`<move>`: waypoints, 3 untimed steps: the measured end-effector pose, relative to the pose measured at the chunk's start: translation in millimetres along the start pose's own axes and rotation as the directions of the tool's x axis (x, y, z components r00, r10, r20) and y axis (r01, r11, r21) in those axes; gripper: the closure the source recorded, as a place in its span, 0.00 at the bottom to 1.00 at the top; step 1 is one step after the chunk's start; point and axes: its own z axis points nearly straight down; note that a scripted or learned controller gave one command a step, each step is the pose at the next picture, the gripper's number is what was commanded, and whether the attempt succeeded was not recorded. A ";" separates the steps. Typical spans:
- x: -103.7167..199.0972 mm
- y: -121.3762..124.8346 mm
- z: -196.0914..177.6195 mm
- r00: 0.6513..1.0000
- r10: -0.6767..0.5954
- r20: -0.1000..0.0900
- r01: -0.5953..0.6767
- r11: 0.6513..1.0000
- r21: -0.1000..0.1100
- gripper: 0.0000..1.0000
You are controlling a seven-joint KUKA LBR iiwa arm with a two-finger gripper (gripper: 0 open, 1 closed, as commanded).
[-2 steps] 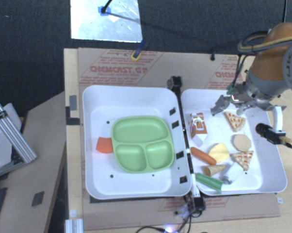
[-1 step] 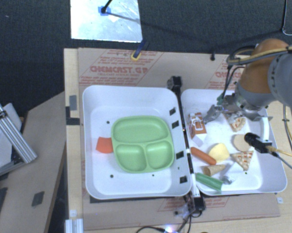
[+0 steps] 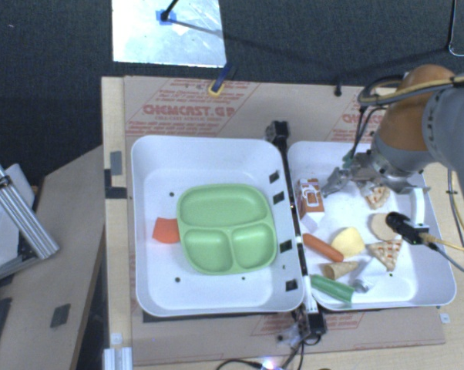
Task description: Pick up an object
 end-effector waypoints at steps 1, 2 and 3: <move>0.3 0.6 -9.5 1.000 0.000 0.000 0.000 1.000 -0.001 1.00; -4.2 0.8 -73.6 1.000 0.000 0.000 0.000 1.000 -0.003 1.00; -4.5 2.4 -122.2 1.000 -0.004 0.000 0.004 1.000 -0.002 1.00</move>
